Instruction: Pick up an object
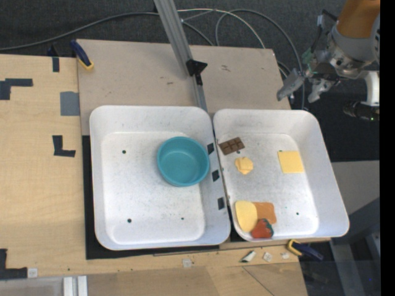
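Worktop (37, 184) front edge nearest. Left bin (105, 165): teal bowl (182, 160). Right bin (318, 165): yellow square (291, 161), yellow-orange piece (247, 214) touching red item (262, 229), brown chocolate piece (232, 145), small yellow lump (244, 165). End effector (302, 88) beyond the right bin's far edge, fingers spread, holding nothing.

A pale wooden bench (37, 165) bears dark tape marks (62, 145). Beyond it lies dark floor (74, 5) with looping cables (247, 23). A grey metal post (176, 29) slants across.
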Controlling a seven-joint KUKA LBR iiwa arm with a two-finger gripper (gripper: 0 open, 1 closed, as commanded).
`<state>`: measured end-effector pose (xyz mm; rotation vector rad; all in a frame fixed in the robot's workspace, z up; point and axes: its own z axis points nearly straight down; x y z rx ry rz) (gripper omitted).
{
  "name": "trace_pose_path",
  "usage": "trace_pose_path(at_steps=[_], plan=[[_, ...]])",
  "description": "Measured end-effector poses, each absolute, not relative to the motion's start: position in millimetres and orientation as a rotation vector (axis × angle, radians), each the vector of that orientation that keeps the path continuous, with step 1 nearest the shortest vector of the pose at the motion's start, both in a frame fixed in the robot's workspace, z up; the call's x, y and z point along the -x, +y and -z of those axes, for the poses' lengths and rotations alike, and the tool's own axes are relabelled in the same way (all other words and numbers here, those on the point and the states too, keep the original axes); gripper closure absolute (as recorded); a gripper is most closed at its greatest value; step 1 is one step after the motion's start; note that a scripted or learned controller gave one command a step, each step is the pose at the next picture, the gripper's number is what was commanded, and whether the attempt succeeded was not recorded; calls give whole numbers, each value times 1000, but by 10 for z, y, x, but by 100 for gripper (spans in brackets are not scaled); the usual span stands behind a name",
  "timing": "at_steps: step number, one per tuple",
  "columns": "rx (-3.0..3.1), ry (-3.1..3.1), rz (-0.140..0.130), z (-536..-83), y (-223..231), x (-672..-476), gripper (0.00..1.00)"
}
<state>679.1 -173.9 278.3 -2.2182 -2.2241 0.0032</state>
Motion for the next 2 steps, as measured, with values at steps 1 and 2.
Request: trace_pose_path(at_steps=[1,2], plan=[[2219,-2223,-4,-2782,-1742,-6790,0],[2217,-2219,-8,-2183,-1820,-6757,0]])
